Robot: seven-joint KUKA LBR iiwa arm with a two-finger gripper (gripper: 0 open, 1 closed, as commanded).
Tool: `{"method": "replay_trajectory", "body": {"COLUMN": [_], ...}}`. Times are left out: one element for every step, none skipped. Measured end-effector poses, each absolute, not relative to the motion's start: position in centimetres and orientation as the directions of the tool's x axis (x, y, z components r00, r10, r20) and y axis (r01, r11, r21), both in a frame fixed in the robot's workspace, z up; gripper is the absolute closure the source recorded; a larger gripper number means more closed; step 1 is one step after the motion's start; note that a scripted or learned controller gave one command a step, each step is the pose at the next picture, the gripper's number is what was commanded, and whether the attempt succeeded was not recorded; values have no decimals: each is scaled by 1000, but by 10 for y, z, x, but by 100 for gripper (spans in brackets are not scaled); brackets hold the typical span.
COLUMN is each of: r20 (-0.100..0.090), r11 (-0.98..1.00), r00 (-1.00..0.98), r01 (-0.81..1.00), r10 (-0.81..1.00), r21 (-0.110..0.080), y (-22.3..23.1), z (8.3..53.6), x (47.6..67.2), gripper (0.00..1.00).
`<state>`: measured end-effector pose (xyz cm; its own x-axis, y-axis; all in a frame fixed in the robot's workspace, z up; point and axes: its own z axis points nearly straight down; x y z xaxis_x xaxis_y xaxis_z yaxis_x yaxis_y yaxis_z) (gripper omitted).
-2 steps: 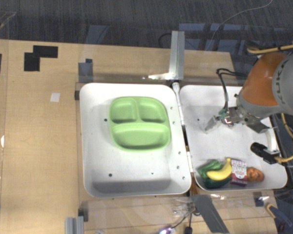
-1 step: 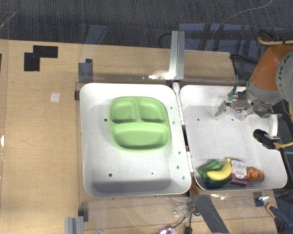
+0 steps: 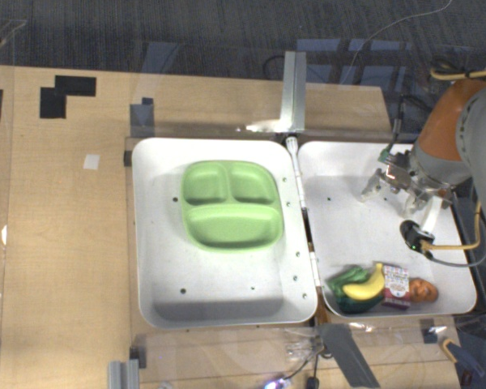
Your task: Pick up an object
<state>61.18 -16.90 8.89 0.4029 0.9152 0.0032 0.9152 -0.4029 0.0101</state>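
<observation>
Farthest to my gripper's left sits the left bin [image 3: 146, 241], and in it a green divided plate [image 3: 230, 203] lies flat; it is broad, low and well apart from me, a poor thing for two fingers to close on, so I judge it is not my target. Nearer, the right bin [image 3: 340, 217] holds me over its upper part: my gripper [image 3: 389, 183] hangs above bare white floor with nothing between its fingers, which look spread apart, though the slant makes the gap hard to judge. The things worth taking lie below me toward the bin's near wall, a small heap with a green piece [image 3: 348, 275] at its left, a yellow banana [image 3: 368, 284] touching it, then a printed packet [image 3: 397, 283] and an orange-brown item [image 3: 424, 290] just beside. To do this well I would travel down that way first, centre over the banana's thick middle, turn my fingers across its curve, descend straight, and close only once both tips flank it, clear of the neighbours and wall.
</observation>
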Motion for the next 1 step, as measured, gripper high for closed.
{"method": "replay_trajectory", "body": {"r20": [6], "r11": [-394], "r00": [394], "r01": [919], "r10": [919], "r21": [17], "y": [-167], "z": [103], "x": [615], "gripper": [100]}}
